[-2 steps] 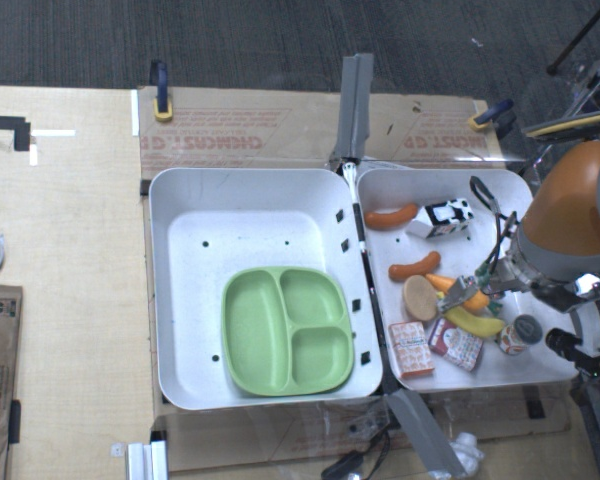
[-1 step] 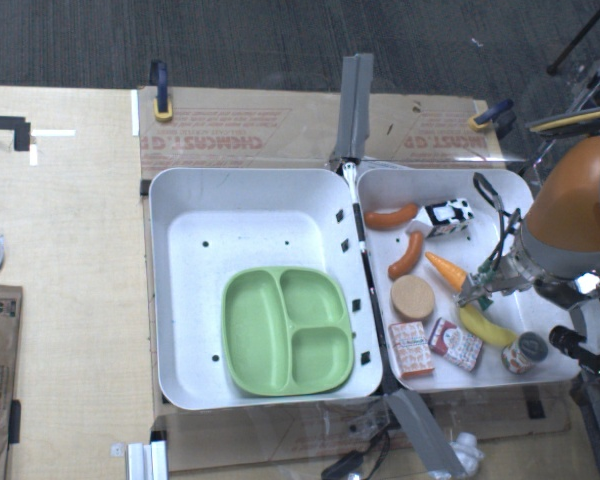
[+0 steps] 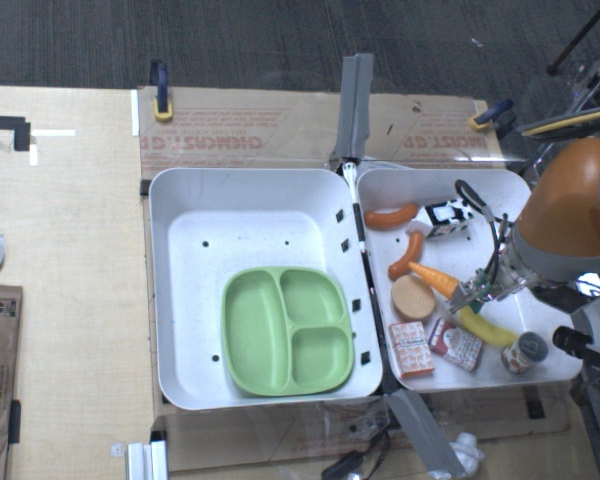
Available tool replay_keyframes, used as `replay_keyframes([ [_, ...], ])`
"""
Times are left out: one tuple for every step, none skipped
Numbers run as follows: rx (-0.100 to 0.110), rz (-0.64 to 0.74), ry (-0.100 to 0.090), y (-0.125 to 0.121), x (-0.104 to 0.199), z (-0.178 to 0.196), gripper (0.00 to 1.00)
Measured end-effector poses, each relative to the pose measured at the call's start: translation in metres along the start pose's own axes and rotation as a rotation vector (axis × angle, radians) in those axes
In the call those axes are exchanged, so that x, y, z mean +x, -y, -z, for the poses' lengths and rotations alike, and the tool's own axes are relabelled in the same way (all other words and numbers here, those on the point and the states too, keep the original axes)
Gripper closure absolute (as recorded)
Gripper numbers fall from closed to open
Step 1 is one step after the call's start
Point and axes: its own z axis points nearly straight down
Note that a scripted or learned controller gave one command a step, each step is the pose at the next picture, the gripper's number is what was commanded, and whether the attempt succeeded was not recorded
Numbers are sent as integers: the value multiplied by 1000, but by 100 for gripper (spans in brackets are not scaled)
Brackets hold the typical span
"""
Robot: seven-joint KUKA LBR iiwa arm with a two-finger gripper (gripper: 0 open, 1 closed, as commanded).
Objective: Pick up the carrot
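Orange carrot (image 3: 435, 279) in the right bin (image 3: 450, 180), with the gripper (image 3: 477, 293) just beside its thick end.

We see the carrot lying tilted near the middle of that bin, its narrow tip pointing toward the divider; we cannot tell whether the fingers are spread or closed, since they blur into the clutter there. Taking the carrot as our landmark: a round tan slice (image 3: 413, 297) touches it from below, two sausages (image 3: 392, 216) (image 3: 408, 252) lie above it, a black-and-white cow toy (image 3: 448, 217) sits up and to its right, a yellow banana (image 3: 485, 327) lies down and to its right, and small red cartons (image 3: 410, 349) rest below it. Well to its left, the left bin (image 3: 180, 268) holds a green divided plate (image 3: 288, 330).
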Motion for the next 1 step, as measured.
replay_keyframes([
  [-1,4,2,-3,1,42,100],
])
